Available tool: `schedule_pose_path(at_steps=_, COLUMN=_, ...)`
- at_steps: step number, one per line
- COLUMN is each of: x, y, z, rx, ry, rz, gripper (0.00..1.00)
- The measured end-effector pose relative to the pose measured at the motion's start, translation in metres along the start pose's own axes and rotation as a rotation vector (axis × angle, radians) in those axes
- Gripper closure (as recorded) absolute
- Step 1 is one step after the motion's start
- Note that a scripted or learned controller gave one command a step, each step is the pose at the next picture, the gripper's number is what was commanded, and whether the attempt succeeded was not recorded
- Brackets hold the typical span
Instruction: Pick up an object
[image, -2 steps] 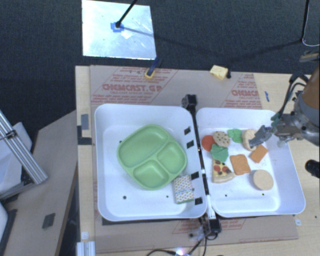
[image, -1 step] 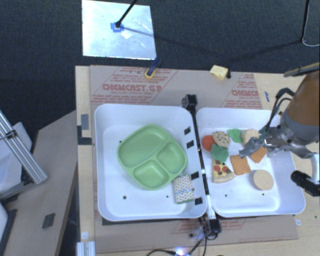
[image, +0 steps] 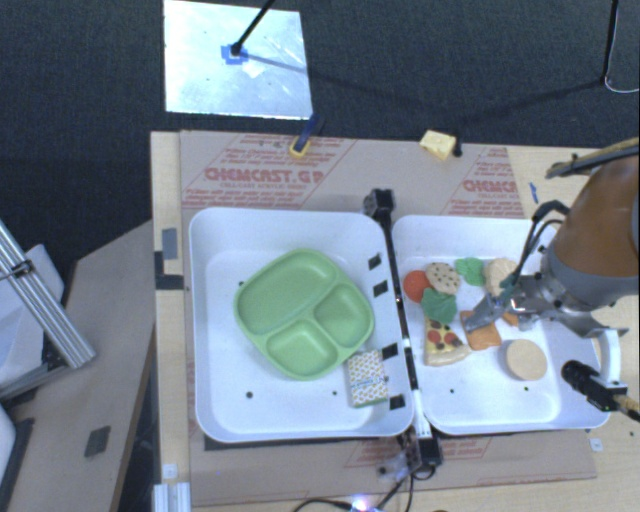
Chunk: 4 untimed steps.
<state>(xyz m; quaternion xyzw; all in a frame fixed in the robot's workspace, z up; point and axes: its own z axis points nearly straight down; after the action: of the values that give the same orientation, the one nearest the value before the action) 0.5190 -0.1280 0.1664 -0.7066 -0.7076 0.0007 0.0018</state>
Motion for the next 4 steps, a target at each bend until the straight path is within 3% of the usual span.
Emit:
schedule_pose_path(at_steps=2, x=-0.001, y=0.003, z=0.079, rx=-0.008, ry=-0.001, rz=0.001, gripper=0.00)
schedule_pose_path(at_steps=3, x=-0.001, y=0.006, z=0.066, rx=-0.018, ry=-0.001, rz=0.000, gripper=1.00)
schedule_pose_path(at_steps=4, x=-0.005, y=-0.001, z=0.017, rx=-0.008, ry=-0.003, rz=-0.001, gripper=1.00)
